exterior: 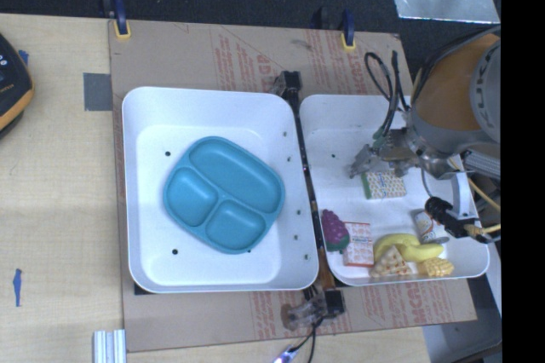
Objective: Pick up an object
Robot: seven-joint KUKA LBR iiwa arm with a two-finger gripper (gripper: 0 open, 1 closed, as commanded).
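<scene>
Grey end effector [381,158] hangs in the right bin [336,118] above a small card [385,185]; its grip cannot be told.

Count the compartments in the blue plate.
3. The blue plate lies in the left bin: one long compartment along its upper right, one at its left, one at its bottom. None looks hidden.

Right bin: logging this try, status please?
End effector low in right bin, over a small card. No object seen held. Toy banana, corn, grapes lie nearer the front.
</scene>
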